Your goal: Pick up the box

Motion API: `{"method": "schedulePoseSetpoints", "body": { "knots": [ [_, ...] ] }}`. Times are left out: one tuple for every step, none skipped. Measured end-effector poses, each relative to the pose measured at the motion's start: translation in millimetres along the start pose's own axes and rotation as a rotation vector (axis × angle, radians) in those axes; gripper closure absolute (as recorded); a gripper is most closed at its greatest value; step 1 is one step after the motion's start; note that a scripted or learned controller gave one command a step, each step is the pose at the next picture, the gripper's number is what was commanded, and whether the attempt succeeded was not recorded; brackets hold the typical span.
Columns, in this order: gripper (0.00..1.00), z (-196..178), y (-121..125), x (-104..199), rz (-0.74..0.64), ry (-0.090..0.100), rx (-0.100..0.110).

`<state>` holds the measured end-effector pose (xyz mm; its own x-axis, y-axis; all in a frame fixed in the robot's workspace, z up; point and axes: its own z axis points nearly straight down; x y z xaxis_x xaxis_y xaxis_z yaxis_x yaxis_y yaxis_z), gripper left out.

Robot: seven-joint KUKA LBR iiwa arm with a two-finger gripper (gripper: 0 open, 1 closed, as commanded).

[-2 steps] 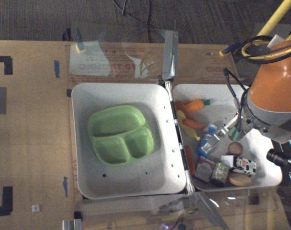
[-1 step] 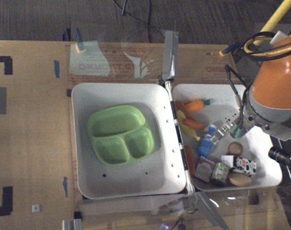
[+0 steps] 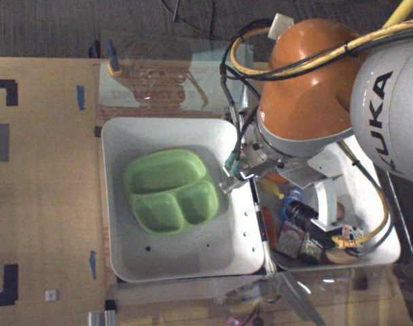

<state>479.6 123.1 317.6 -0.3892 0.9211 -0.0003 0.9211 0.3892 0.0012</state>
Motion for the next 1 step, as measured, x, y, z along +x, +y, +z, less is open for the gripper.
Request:
{"method": "schedulePoseSetpoints", "body": {
  "knots": [
    [1.00, -117.9, 52.0, 62.6, -0.139, -0.001, -0.002]
  ]
}}
